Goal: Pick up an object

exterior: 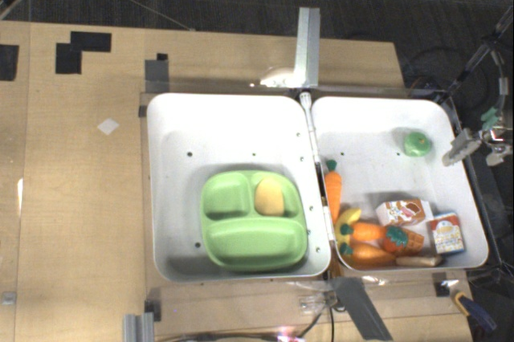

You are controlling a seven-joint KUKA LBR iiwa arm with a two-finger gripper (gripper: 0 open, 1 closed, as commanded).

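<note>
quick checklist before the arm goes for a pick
1. Gripper location: at right bin's right rim, ok.
2. Nothing between the fingers: cannot tell, too small.
3. Targets present: green ball alone near gripper; carrot, small cartons clustered at front, ok.
4. Ball free of neighbours: ok.
5. Front cluster separated: not ok, items touch.
6. Left bin: green tray holds a yellow fruit, ok.

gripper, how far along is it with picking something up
Nothing looks picked up yet. The gripper sits at the right bin's right edge with no item seen in it. The green ball lies loose beside it, and the carrot and cartons lie in the bin's near part. A yellow item rests in the green tray in the left bin. The reach, grasp and lift are all left.
</note>
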